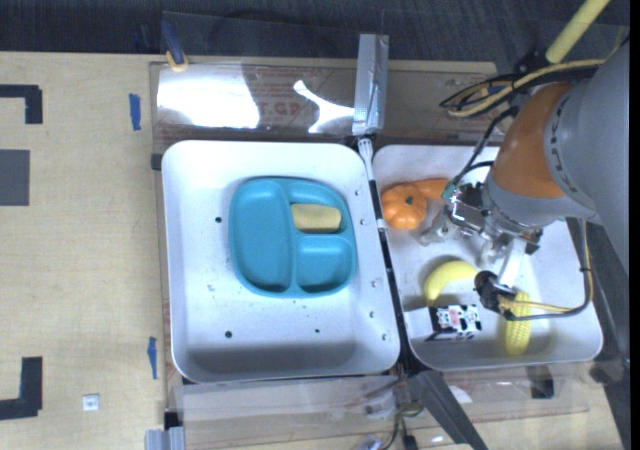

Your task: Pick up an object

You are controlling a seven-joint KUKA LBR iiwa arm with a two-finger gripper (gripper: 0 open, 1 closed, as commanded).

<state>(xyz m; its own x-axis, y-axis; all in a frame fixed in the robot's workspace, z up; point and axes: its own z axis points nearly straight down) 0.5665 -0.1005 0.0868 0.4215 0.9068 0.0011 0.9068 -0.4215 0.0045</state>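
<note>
gripper (478, 230): low in the right white bin (565, 343), grip state hidden, cannot tell | target: small yellow rounded plastic lemon (447, 278) at its 7 o'clock, just beside | handling: looks light, stiff, slick, likely to roll; pinch across the short middle | orange plastic pumpkin (403, 206) at its 10 o'clock, near

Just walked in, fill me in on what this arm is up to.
The arm reaches in over the right bin, its gripper low among the items there: an orange pumpkin-like toy, a yellow lemon-shaped piece, a corn cob and a small black-and-white box. No grasp is visible. The left bin holds a blue divided tray with a yellowish block.
</note>
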